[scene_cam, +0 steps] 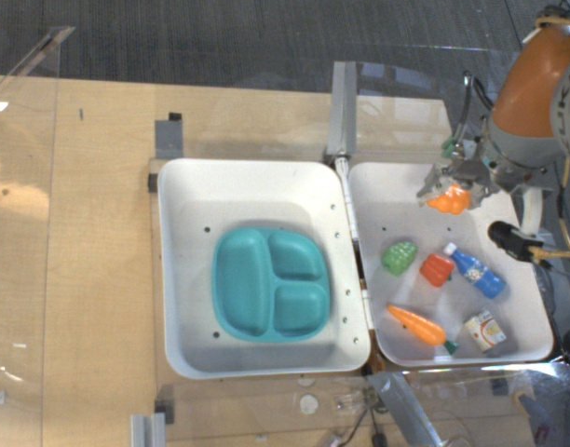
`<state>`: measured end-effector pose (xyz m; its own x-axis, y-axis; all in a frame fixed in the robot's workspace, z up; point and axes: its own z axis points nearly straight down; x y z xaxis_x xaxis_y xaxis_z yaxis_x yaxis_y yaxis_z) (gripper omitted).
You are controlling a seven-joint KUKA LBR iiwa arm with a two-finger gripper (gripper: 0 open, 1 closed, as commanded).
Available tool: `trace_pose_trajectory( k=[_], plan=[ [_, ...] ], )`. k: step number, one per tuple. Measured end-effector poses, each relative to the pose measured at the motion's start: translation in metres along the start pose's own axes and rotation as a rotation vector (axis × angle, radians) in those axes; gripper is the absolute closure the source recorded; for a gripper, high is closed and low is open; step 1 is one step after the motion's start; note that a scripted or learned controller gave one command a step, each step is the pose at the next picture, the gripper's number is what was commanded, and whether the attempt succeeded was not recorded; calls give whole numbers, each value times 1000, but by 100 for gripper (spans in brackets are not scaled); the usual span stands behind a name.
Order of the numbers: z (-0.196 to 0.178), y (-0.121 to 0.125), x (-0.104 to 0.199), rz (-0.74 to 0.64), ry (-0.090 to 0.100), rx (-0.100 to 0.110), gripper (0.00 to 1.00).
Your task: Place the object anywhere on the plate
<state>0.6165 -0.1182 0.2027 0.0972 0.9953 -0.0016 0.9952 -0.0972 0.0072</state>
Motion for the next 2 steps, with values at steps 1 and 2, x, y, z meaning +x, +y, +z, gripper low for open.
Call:
trace_pose_trajectory(
  k=[1,2],
  plan=[
    [18,-55,55,65,2,4,100],
    [17,-93,131,7,3,4,100]
  ],
)
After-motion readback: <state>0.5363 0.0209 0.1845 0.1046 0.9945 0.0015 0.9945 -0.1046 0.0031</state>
